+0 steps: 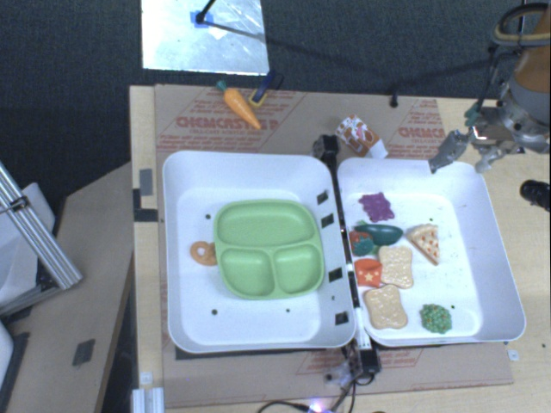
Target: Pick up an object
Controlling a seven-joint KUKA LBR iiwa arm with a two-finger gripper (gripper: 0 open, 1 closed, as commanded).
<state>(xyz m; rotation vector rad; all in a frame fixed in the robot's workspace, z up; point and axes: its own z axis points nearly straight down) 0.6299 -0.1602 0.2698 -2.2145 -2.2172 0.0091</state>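
A divided tray (263, 249) sits in the left bin (185, 196), a ring (204, 253) just left of it. Toy foods lie in the right bin (491, 256). A carrot (240, 107) lies behind both bins.

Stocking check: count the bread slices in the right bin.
2. One bread slice lies mid-bin beside the red piece; the other bread slice lies near the front edge. None seems hidden.

A single fixed camera hangs above the tan wooden bench (103, 231) and looks down at a slant, far enough back to take in both shallow white plastic bins, the left one (185, 308) and the right one (491, 256), side by side. The far bench edge lies toward the top of the frame, with dark carpet beyond. The grey arm's end effector (465, 151) enters at upper right.
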